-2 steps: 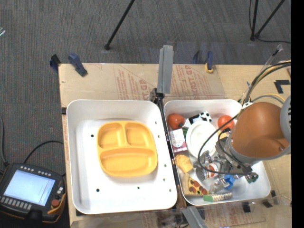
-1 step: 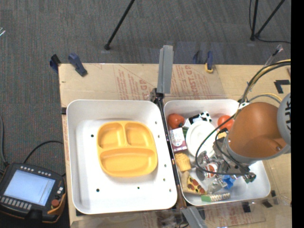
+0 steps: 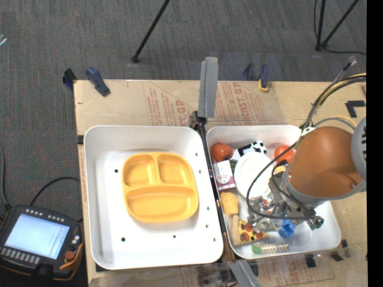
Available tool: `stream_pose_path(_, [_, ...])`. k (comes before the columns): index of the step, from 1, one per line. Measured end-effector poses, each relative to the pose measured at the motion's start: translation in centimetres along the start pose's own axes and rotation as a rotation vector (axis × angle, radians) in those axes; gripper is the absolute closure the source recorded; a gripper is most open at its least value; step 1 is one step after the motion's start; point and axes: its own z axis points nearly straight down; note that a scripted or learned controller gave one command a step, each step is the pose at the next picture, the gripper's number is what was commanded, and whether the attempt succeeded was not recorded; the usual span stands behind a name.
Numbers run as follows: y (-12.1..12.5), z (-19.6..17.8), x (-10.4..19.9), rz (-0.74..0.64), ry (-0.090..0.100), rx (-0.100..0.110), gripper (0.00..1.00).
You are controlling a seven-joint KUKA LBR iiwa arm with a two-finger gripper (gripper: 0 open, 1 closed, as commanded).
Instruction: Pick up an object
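The hand (image 3: 270, 211) hangs low inside the right bin (image 3: 328, 241), above a heap of small toys (image 3: 245, 229) at the bin's near edge (whether it is spread or pinching anything cannot be told). A yellow divided plate (image 3: 160, 186) lies in the left bin (image 3: 102, 220).

white left bin (image 3: 102, 154) with a yellow-orange divided tray (image 3: 160, 186); white right bin (image 3: 326, 235) with mixed contents: red-orange ball (image 3: 221, 151), second red-orange ball (image 3: 283, 153), black-and-white patched toy (image 3: 256, 147) (cow-like pattern), white round plate (image 3: 254, 171), yellow block (image 3: 229, 202), small blue piece (image 3: 286, 229), green-and-white strip (image 3: 268, 249). orange band (image 3: 320, 160) above a grey wrist. brown cardboard bench top (image 3: 149, 103) with faint red print. dark grey carpet (image 3: 60, 28). blue clamps (image 3: 96, 79) at the board's far edge.
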Motion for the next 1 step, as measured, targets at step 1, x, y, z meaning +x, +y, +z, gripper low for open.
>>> stream_pose_path(1, [0.03,0.03,-0.02,-0.001,0.0,0.0,0.0])
